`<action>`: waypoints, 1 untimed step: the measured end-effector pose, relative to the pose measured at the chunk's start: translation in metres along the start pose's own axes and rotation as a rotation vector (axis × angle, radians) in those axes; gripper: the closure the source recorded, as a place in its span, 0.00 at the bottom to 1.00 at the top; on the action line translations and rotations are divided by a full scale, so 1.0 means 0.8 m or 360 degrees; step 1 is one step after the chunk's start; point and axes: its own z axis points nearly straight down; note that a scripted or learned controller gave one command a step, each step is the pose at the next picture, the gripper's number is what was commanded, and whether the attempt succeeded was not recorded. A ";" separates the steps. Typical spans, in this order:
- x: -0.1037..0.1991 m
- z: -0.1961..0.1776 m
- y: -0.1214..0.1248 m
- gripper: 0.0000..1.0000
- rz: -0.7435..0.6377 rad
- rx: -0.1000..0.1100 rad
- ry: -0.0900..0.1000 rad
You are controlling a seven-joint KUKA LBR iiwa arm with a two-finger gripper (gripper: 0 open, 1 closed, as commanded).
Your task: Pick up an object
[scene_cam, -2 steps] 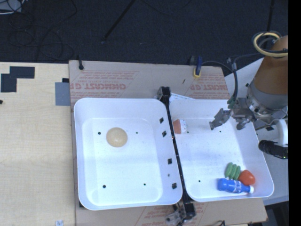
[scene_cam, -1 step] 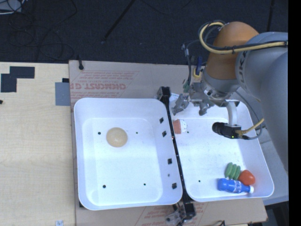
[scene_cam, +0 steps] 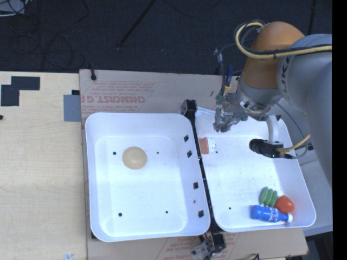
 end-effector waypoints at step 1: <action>0.152 -0.062 0.001 1.00 -0.0016 -0.0012 0.0007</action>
